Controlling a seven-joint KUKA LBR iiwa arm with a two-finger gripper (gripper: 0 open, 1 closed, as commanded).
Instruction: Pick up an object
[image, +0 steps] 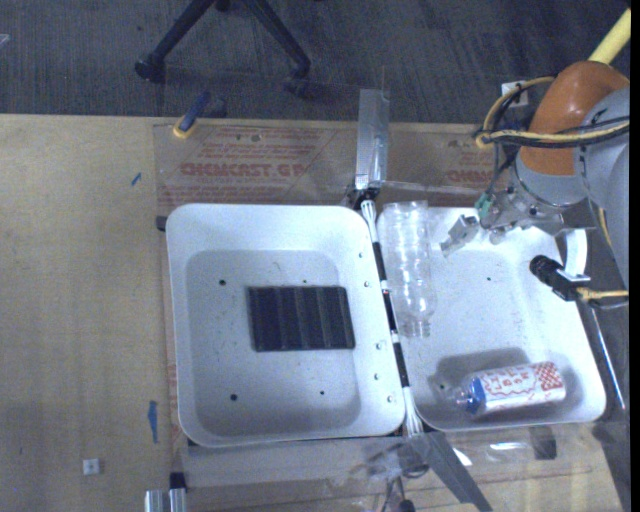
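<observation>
Lying on its side near the front wall of the right bin (590, 385) is a small bottle (510, 387) with a red-and-white label and blue cap. Against the left wall lies a clear plastic bottle (410, 262). Above the bin's far side, the gripper (470, 226) hovers with nothing between its parted fingers. A dark ribbed pad (300, 318) sits in the left bin (200, 240).

One fixed overhead camera, tilted down on your bench.

You look from above at a slant, far enough back to take in both white bins: the left bin (200, 240) and the right bin (590, 400) side by side, the wooden bench (80, 300) around them, floor along the top, and the arm (575, 120) entering from the right.
</observation>
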